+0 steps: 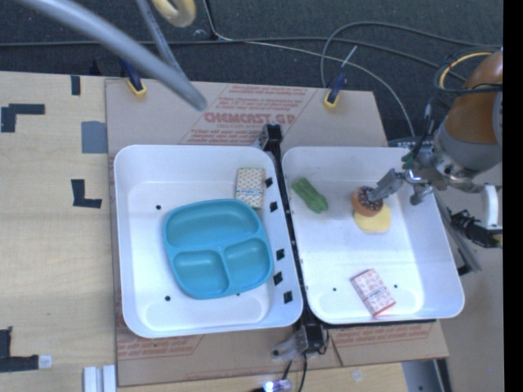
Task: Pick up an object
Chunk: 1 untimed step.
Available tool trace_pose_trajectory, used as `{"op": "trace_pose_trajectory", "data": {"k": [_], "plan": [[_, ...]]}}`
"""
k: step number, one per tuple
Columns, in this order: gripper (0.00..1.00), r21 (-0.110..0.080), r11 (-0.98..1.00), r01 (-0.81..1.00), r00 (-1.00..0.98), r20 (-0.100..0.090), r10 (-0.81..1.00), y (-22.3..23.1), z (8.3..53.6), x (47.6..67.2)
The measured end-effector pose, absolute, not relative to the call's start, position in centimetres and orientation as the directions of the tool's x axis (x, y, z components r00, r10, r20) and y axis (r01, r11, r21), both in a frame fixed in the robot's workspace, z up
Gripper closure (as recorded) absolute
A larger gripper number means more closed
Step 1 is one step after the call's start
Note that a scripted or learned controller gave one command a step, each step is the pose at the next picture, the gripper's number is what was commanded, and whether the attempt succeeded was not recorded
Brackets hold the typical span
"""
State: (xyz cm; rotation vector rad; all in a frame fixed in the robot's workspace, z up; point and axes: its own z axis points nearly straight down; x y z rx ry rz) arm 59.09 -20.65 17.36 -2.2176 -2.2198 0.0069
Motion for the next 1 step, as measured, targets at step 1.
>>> {"op": "trace_pose_trajectory", "data": {"k": [1], "plan": [[0.0,-0.007,0.001,1.0,-0.001,0.0,1.0,-21.36,11.21,58.96]]}}
